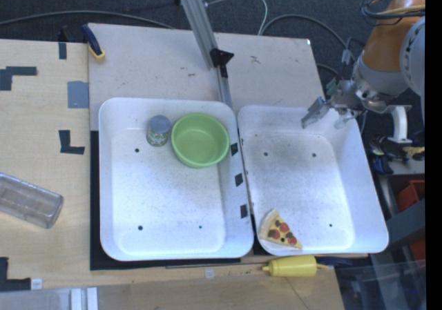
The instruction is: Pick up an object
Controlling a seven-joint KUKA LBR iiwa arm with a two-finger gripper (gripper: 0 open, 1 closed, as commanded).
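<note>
Claw [326, 117] and grey wrist hang over the rim of the right bin [359, 184] at its 1 o'clock corner, the orange-banded arm [390, 39] reaching in from 3 o'clock. Two pale fingers splay apart with a wide gap between them, and nothing sits in that gap. Inside the right bin, a toy pizza slice [280, 229] lies flat at about 7 o'clock, near the front wall and well apart from the claw. The left bin [124, 233] holds a green bowl [200, 139] at its 1 o'clock area, upright, with a small grey-capped can [158, 130] just beside it at the bowl's 9 o'clock. On the table, a yellow bottle [291, 266] lies on its side just in front of the right bin at 6 o'clock. A clear plastic container [27, 200] lies on the wooden surface well off to 9 o'clock of the left bin.
</note>
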